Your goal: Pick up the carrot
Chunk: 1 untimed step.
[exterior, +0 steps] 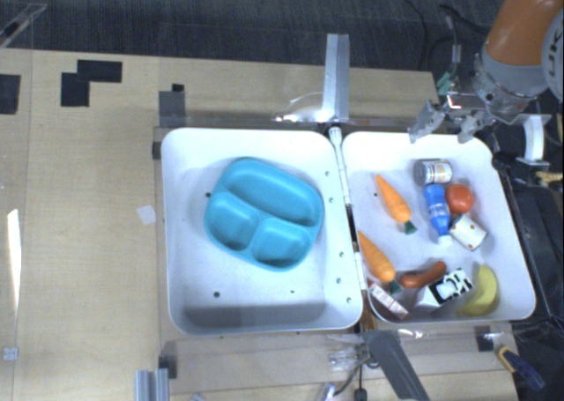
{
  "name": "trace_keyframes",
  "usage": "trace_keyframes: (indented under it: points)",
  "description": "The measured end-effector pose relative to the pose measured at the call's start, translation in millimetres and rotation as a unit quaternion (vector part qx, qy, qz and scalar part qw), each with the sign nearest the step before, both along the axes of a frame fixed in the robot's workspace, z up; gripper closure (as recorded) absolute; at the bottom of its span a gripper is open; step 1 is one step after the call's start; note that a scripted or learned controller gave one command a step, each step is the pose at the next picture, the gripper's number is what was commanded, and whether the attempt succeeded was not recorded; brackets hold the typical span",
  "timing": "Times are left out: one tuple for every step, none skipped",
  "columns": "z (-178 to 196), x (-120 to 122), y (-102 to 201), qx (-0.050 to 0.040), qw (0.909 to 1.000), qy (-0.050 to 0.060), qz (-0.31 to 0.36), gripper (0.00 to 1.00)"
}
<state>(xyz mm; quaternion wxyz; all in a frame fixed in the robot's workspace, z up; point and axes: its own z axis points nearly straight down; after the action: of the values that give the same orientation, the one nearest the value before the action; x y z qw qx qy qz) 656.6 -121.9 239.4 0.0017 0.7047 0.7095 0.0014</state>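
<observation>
Camera view:
Left bin (176, 214): blue divided tray (263, 212), centre.
Right bin (370, 148): carrot (394, 200) near left edge.
Gripper (443, 129): fingers spread, holding nothing, above far edge.

You have open white floor around the upper carrot (394, 200) on its left and above it, up to the far wall of the right bin (507, 179). To its right stand a blue bottle (437, 207), a can (433, 172) and a tomato (460, 198). The lower carrot (376, 256) lies close by the bin divider (345, 214), with a sausage (421, 277) and clutter crowding its lower right.
</observation>
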Motion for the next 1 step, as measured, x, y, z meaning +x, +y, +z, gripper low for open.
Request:
trace_keyframes:
  points:
    - [-143.6, -25.8, 13.0, 0.0001, 1.0, -0.001, -0.009, 0.0]
